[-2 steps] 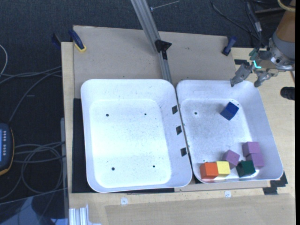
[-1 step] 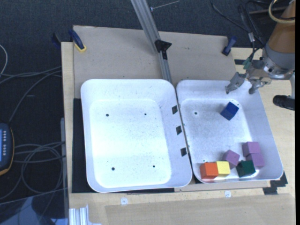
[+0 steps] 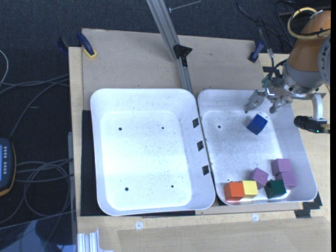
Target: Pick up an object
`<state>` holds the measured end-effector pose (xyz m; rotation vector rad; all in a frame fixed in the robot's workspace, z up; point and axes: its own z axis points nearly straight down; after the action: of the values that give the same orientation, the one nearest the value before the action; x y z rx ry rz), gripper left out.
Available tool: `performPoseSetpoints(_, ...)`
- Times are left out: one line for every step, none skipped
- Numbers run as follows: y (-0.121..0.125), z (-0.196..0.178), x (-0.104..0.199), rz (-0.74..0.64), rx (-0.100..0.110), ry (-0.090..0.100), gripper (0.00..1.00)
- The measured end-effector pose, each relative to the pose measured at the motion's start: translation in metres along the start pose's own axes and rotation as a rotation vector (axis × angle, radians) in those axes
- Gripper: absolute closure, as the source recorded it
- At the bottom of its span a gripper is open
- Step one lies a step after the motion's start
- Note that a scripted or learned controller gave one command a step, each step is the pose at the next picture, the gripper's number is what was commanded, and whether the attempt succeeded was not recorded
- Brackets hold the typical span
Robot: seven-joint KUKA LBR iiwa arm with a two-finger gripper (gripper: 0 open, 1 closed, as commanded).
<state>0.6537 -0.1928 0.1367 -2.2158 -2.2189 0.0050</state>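
Observation:
A blue cube (image 3: 257, 124) lies in the right bin (image 3: 226, 140), in its far half. My gripper (image 3: 261, 107) hangs just beyond and above the cube, open, with the two fingers (image 3: 250, 105) spread apart and nothing between them. The cube sits a little nearer than the fingertips and is apart from them. At the bin's near right corner lie an orange cube (image 3: 234, 189), a yellow cube (image 3: 250, 188), a dark green cube (image 3: 274, 188) and three purple blocks (image 3: 282, 167).
The left bin (image 3: 142, 146) stands beside the right one, joined by black clips (image 3: 200, 145). A slanted metal bar (image 3: 168, 30) crosses the bench behind the bins. Blue clamps (image 3: 86, 43) sit at the bench's far corners. Cables lie on the floor at the left.

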Motion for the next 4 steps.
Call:
performPoseSetpoints(0.000,0.039,0.001,0.000,0.000,0.000,0.00)
performPoseSetpoints(0.002,0.024,0.001,-0.002,-0.008,-0.002,1.00)
performPoseSetpoints(-0.005,-0.037,0.001,0.001,-0.015,-0.004,1.00)
performPoseSetpoints(-0.003,-0.082,0.001,0.000,-0.015,-0.004,1.00)
